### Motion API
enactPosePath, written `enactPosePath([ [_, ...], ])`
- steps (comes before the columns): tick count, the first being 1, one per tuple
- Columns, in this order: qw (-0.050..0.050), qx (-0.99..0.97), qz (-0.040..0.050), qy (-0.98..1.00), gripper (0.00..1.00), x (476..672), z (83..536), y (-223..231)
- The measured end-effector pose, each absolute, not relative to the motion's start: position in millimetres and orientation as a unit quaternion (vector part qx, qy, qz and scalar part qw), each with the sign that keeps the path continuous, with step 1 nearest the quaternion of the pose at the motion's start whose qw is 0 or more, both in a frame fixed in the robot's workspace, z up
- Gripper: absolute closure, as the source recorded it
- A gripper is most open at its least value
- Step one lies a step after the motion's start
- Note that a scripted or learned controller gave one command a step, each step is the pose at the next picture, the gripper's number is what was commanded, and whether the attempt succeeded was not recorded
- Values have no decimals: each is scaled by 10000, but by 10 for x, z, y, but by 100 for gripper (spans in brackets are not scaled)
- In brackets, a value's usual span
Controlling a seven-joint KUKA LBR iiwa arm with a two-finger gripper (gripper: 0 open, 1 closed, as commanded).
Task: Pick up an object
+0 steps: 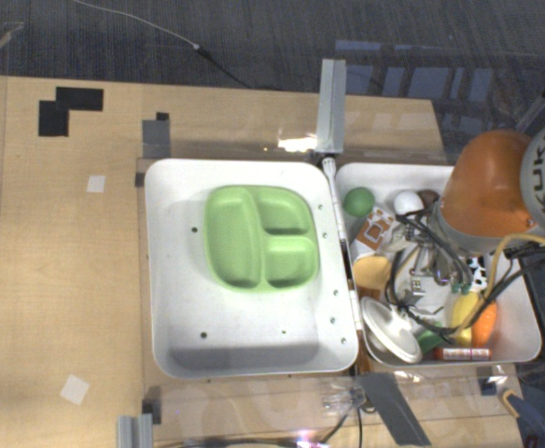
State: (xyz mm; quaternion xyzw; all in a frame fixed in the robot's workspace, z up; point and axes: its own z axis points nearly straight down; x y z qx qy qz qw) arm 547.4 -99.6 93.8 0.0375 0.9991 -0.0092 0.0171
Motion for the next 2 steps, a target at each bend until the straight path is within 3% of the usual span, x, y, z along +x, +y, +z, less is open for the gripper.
enactPosePath([
  [1,62,-202,-10,9998,0,5631,1190,-1118],
  [2,212,613,-46,9979,0,5269,987,-1164],
])
